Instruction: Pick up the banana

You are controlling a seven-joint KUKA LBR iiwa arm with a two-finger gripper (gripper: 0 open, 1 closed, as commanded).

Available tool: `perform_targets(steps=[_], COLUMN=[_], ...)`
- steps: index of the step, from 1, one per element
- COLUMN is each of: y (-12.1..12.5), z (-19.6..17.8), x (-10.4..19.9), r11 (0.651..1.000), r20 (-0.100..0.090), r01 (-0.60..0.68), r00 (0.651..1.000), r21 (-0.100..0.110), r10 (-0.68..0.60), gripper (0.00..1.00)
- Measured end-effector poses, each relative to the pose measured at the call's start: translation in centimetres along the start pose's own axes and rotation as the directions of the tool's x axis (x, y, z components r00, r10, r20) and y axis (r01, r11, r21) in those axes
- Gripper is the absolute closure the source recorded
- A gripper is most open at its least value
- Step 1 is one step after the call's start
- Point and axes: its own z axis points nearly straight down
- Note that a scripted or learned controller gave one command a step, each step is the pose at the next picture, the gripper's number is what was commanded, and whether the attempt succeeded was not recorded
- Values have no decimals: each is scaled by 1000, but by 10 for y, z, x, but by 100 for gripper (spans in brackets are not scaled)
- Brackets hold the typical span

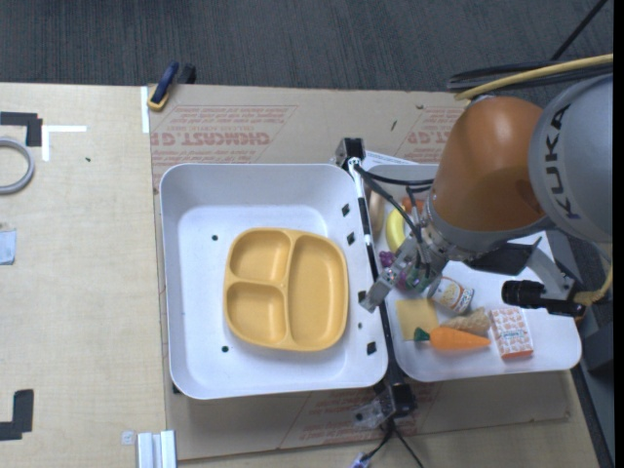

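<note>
Seemingly the banana (394, 228) lies at eleven o'clock from the gripper (414, 273), standing near upright; whether the gripper is wide or narrow I cannot tell.

The yellow divided tray (288, 289) looks like smooth matt plastic. The white bin (185, 291) holding it is smooth plastic with a faint sheen. Under that bin lies dull brown cardboard (234, 130); beyond the cardboard, coarse grey carpet (292, 18).

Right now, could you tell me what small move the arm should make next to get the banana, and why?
Probably shift the gripper slightly toward the bin's far edge, since it hangs just short of the banana, which lies partly under the arm beside the divider.
</note>
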Motion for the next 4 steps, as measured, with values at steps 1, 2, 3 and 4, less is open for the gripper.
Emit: perform_targets(steps=[1, 2, 3, 4], y=[58, 74, 63, 66], z=[0, 0, 0, 0], x=[-44, -48, -33, -68], r11=[999, 980, 915, 691], r20=[1, 2, 1, 4], r01=[37, 200, 404, 723], r00=[999, 980, 915, 691], r21=[-1, -1, -1, -1], r10=[-37, -200, -404, -723], gripper=[0, 0, 0, 0])
